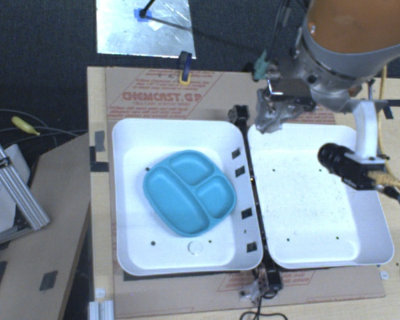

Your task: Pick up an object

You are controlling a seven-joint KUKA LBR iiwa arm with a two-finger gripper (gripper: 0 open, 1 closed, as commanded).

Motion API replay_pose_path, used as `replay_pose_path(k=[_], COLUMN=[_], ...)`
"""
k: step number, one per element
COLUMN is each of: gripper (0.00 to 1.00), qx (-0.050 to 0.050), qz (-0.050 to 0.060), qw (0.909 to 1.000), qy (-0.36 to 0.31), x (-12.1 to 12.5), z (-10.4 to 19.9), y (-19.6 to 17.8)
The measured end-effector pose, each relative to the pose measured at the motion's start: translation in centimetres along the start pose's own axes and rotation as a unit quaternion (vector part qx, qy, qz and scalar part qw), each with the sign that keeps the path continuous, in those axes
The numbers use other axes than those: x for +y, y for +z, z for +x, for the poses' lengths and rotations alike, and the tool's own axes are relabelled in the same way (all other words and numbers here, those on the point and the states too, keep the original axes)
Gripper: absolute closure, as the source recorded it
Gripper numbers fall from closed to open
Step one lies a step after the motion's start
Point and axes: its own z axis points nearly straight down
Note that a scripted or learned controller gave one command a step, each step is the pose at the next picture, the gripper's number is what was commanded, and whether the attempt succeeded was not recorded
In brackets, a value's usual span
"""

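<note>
A light blue divided plate with three compartments lies flat in the middle of the left bin. My gripper hangs high above the far edge of the right bin, near the divider between the bins, well away from the plate. Its metal fingers point down and nothing shows between them. The large grey and orange arm fills the upper right.
A black cylindrical part on a white bracket juts over the right bin's right side. The bins sit on a cardboard sheet. A foil sheet lies beyond the bench; a metal frame stands at far left.
</note>
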Motion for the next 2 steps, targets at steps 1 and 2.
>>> replay_pose_path(k=[1,2], gripper=[1.00,1.00], qx=[-0.002,0.000], qz=[0.007,0.001], qw=[1.0000,1.0000], qy=[-0.003,-0.003], x=[-0.1,0.0], z=[2.4,2.9], y=[8.4,4.3])
